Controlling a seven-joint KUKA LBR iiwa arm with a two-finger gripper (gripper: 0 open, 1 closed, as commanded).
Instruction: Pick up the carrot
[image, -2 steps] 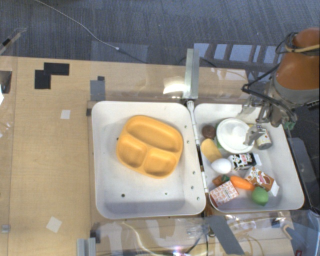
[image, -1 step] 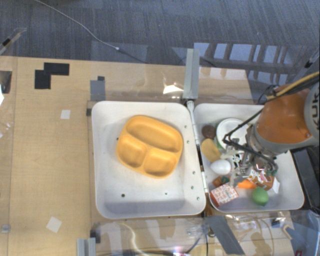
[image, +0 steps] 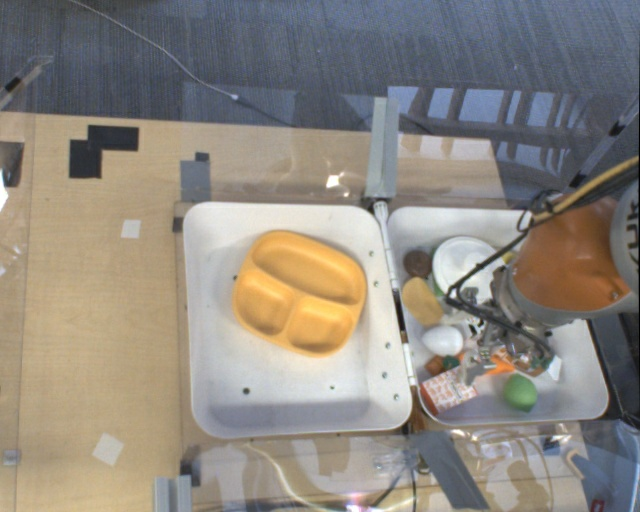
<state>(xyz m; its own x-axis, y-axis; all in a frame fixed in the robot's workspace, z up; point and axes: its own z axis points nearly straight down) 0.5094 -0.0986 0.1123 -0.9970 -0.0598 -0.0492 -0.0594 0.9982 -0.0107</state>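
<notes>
The arm (image: 565, 265) is hanging over the right bin (image: 590, 400); I cannot tell the jaws' state, and it should be descending straight onto the carrot (image: 497, 366) among the clutter.

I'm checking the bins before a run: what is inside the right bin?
The right bin holds a white cup, a brown round item, a white egg, a green ball and a carton. The arm covers the rest.

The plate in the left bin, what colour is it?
Yellow-orange. The plate shows best in the camera view.
</notes>
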